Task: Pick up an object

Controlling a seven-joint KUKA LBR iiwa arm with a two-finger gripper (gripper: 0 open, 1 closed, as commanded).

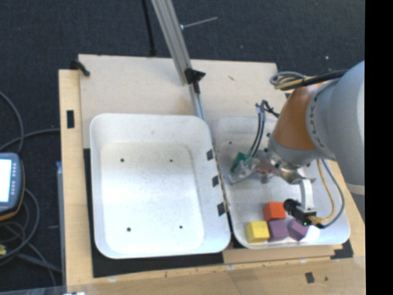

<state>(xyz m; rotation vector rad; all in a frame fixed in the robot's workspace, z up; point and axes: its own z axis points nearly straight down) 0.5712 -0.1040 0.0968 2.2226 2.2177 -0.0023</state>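
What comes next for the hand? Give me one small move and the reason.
Probably slide the hand toward the lower corner of the right bin. The hand sits near that bin's left wall, apart from the orange block, yellow block and purple block clustered in that corner, so it likely has to close that gap before any pick.

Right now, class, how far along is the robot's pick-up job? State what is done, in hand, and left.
Done: the pincer is over the right bin, near its left wall. In hand: no block sits at the pincer. Left: the orange block, yellow block and purple block lie at the bin's front, apart from it; one needs grasping and lifting.
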